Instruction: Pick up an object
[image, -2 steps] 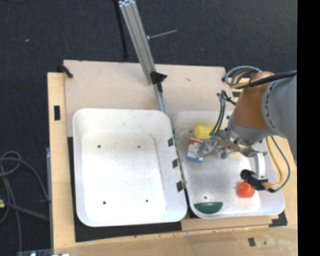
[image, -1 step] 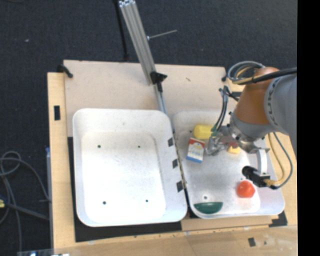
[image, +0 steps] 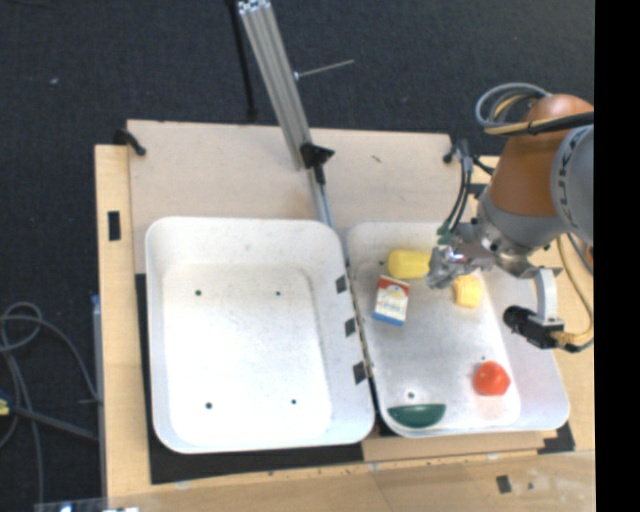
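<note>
The right bin (image: 540, 400) holds several objects. A yellow rounded object (image: 406, 264) lies near its far edge. A small red, white and blue carton (image: 391, 300) stands just in front of it. A small yellow block (image: 467, 291) lies to the right, directly under my gripper (image: 447, 270). An orange-red ball (image: 491, 379) sits toward the near right, and a dark green bowl-shaped piece (image: 417, 413) rests at the near rim. My gripper hangs low between the yellow rounded object and the yellow block, with the arm covering its fingertips.
The left bin (image: 160, 300) stands beside the right one, with a shared middle rim (image: 355, 320). A slanted metal strut (image: 285, 90) rises from behind the bins. Cables (image: 545, 330) hang off the wrist over the right bin's right side.
</note>
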